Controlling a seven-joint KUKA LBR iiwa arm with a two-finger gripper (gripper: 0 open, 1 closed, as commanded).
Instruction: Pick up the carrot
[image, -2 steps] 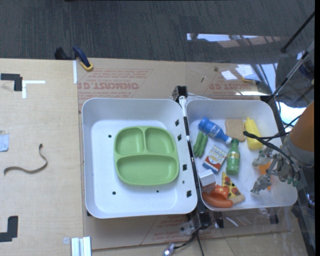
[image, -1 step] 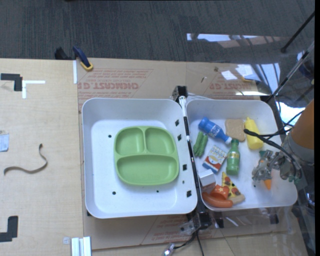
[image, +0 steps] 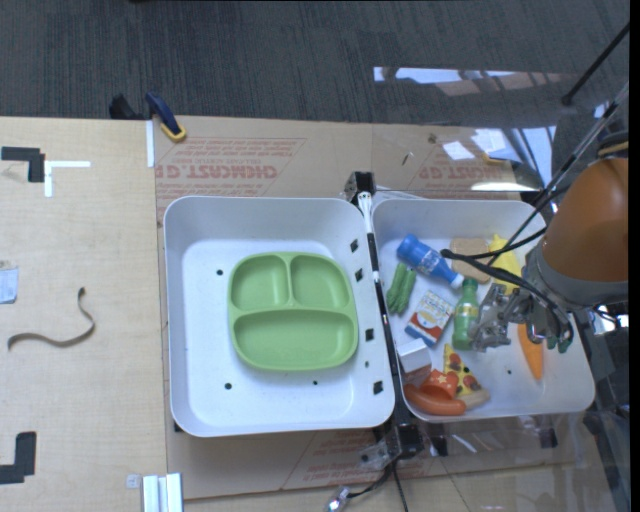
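Two white bins stand side by side on the bench, and the carrot (image: 532, 352) lies in the right bin (image: 570, 400), close to its right edge and a little nearer to the front edge than to the back one. It is a small orange piece, and its long side runs roughly from back to front. The gripper (image: 515, 322) hangs just beside the carrot's back end, on the side toward the bin's middle, and I cannot tell how its fingers stand because the metal parts and black cables blur together there; nothing is visibly held between them. The left bin (image: 190, 400) bears a green divided plate (image: 293, 310), well apart from the work. Nearer to the gripper are a green bottle (image: 466, 318) toward the bin's middle, a blue bottle (image: 429, 262) toward the back, and some red and yellow toy food (image: 447, 390) near the front edge. I judge that the step in hand is the approach. To do it well, the gripper should shift a little toward the right edge until it is centred above the carrot, close across its narrow width, and descend straight, keeping away from the bin wall and the green bottle.
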